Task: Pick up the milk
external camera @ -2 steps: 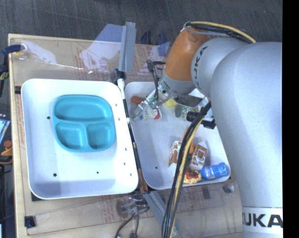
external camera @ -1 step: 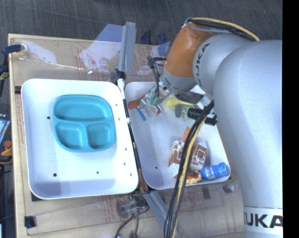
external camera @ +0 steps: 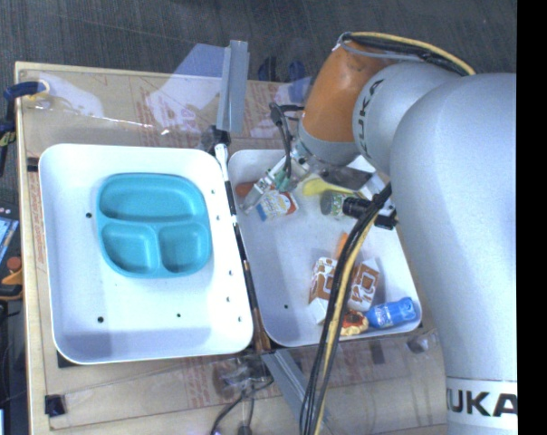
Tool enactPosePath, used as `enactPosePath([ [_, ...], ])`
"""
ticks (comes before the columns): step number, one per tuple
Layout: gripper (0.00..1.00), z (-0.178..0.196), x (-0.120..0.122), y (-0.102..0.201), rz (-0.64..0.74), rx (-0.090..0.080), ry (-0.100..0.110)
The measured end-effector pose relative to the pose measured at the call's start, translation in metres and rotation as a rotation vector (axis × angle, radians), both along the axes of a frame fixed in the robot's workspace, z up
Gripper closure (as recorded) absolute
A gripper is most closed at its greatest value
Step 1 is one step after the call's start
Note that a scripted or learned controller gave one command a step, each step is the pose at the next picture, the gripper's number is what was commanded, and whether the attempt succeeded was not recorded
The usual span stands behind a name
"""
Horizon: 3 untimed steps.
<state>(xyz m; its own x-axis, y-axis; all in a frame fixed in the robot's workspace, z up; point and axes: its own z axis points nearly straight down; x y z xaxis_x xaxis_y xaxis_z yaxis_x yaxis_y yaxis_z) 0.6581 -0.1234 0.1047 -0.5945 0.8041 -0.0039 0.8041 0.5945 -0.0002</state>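
The milk (external camera: 279, 206) looks like a small white carton with blue and red print, lying near the back left of the right bin (external camera: 283, 324). My gripper (external camera: 270, 185) hangs directly over the carton's back left edge, low in the bin, and partly covers it. I cannot see whether it touches the carton. The grey arm with its orange band (external camera: 332, 107) reaches in from the right and hides the bin's back right corner.
A brown and white snack packet (external camera: 332, 285) and a blue bottle (external camera: 393, 313) lie at the right bin's front. A yellow item (external camera: 314, 188) and a green item (external camera: 333, 204) sit beside the milk. The left bin (external camera: 65, 324) holds a teal divided plate (external camera: 156, 222).
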Motion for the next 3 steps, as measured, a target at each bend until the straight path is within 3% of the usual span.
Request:
enactPosePath([
  [1,1.00,0.0096,0.0006,0.0009,0.004,0.000,-0.001],
  [2,0.00,0.0095,0.0006,0.0012,0.005,0.000,-0.001],
  [3,1.00,0.0190,0.0012,0.0020,0.009,0.001,-0.003],
])
